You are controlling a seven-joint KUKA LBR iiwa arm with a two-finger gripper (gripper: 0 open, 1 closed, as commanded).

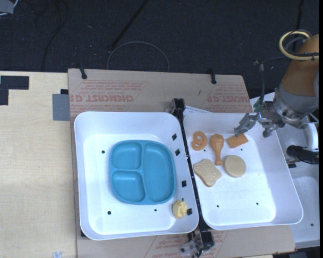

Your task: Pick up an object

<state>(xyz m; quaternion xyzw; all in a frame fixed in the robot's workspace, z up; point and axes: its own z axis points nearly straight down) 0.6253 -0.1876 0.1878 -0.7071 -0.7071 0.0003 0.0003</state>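
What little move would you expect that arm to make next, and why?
Probably a short drop straight down. The pincer hangs at the upper right of the right bin, right above an orange wedge-shaped piece. That piece is the closest one, with the drumstick and round cookie lying a little further left and below.

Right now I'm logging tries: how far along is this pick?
Nothing looks lifted yet. The gripper hovers over the right bin, near the orange wedge; pretzel, drumstick, bread and cookie lie there. Grasping and lifting remain.
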